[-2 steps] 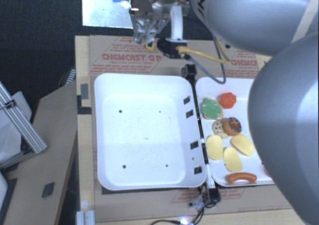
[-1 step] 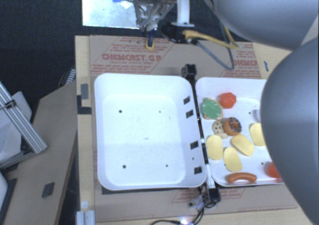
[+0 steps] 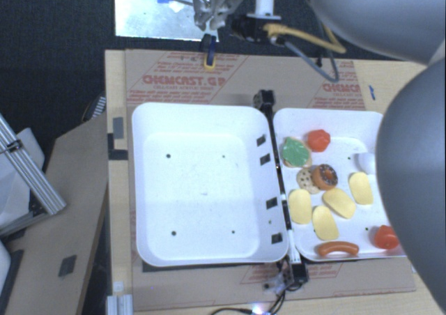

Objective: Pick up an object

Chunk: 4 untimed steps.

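Pre-grasp, as I read it: nothing picked yet. The gripper (image 3: 209,28) sits high at the top of the frame, past the far edge of both bins and over the cardboard sheet (image 3: 188,77) on the worktop. I see nothing between the jaws. I can't tell whether they're spread or pressed together; the fingertip area is too cluttered.

All candidates are in the right bin (image 3: 334,125). The left bin (image 3: 146,125) has bare floor.

- red piece (image 3: 318,140) at the far side, just beside the green piece (image 3: 295,152)
- brown round item (image 3: 325,176) touching a speckled cookie-like disc (image 3: 304,180)
- four yellow pieces clustered nearer the front; the left one (image 3: 300,206) lies close to the divider between the bins
- orange sausage shape (image 3: 337,248) along the near wall
- second red piece (image 3: 385,237) at the right, partly cut off by the arm's grey bulk (image 3: 411,188)

Next move, my call: translate toward the right bin, then descend on one item. The sausage shape looks best separated, though it hugs the near wall, so finger clearance there is tight. The far red piece looks compact but has the green piece as neighbour. I'd avoid the yellow cluster, since the jaws could straddle two at once. Jaws need to be spread before descent.
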{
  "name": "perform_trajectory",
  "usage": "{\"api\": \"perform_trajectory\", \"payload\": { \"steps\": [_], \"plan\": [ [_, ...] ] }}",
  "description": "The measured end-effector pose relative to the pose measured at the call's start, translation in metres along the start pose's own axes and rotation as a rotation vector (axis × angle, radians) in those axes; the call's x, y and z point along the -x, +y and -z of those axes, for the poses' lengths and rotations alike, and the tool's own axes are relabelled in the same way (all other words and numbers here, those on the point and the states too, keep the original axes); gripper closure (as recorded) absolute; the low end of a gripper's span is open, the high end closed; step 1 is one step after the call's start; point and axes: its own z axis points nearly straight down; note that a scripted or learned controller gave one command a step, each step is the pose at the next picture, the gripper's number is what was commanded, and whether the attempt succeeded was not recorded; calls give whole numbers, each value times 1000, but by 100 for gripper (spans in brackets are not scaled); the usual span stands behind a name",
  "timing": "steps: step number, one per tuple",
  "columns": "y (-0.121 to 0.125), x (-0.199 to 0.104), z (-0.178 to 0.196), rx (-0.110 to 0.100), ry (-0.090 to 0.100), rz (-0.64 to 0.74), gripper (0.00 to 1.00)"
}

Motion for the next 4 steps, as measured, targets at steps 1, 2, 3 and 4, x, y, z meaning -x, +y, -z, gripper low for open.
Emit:
{"api": "perform_trajectory", "payload": {
  "steps": [1,2,3,4],
  "plan": [
    [0,0,32,0,0,1,100],
    [0,0,51,-1,-1,0,100],
    [0,5,61,-2,-1,-4,100],
    [0,121,61,-4,-3,-13,100]
  ]
}}
